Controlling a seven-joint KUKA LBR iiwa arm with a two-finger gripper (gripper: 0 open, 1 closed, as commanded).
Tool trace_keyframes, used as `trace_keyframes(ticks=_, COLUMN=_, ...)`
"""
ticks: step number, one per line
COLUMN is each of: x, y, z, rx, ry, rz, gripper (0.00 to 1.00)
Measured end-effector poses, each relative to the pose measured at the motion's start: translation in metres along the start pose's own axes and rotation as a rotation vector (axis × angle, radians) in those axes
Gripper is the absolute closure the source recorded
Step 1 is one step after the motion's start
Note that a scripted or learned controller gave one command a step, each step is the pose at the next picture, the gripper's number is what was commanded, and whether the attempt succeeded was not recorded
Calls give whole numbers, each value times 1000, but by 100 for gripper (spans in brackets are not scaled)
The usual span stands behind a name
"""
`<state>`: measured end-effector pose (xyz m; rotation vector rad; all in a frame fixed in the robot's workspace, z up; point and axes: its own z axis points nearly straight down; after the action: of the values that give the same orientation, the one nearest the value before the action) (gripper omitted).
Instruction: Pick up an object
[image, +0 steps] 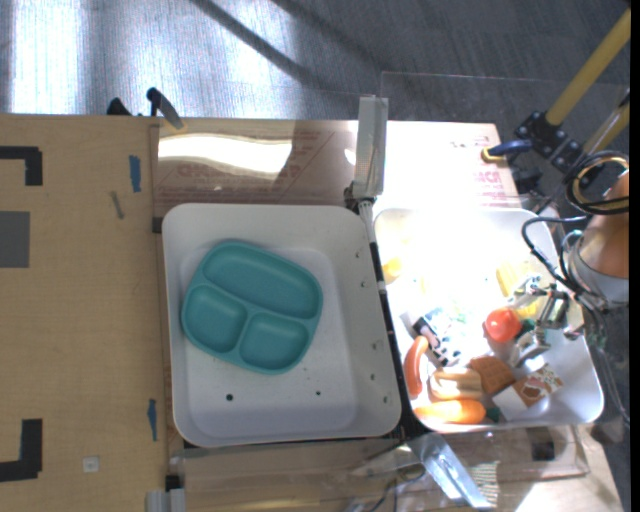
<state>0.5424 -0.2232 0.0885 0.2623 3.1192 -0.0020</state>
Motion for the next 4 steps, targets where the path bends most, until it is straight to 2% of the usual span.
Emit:
trace_keyframes(ticks=1, x=47, y=-3, z=-5, rx=3, ry=-25, rz=-138, gripper=0)
trace_keyframes(ticks=2, x=48, y=-7, z=-7, rx=10, ry=-33, rz=-542, gripper=0)
trace_keyframes(ticks=3, x=47, y=-7, z=-27, rx=1, ry=-3, rz=-737, gripper=0)
trace_keyframes(ticks=4, x=26, y=-3, z=-21, rx=-4, ry=2, rz=-896, gripper=0)
